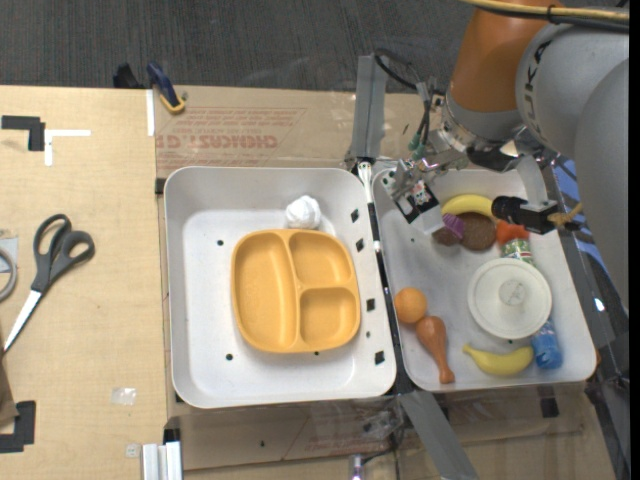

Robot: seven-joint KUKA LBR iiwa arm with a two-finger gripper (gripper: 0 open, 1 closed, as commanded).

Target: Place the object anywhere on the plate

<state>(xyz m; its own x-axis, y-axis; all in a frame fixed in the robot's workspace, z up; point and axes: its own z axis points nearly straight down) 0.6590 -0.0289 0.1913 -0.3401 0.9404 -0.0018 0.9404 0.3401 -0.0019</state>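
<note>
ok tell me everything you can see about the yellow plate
The plate is a yellow-orange divided dish, plastic by its look, with rounded corners and three compartments: one long one on the left, two smaller ones on the right. It lies flat in the left bin, nothing in it. A small white crumpled object sits at its far rim.

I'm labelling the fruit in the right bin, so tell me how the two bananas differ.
The upper banana lies near the bin's far side, beside a brown lump; the lower banana lies near the front edge, below the white lid. The upper banana arches upward with its ends pointing down; the lower banana curves like a smile, ends up. The upper one's right end is dark; the lower one's ends look paler. Both are yellow toy-like bananas of similar size.
</note>
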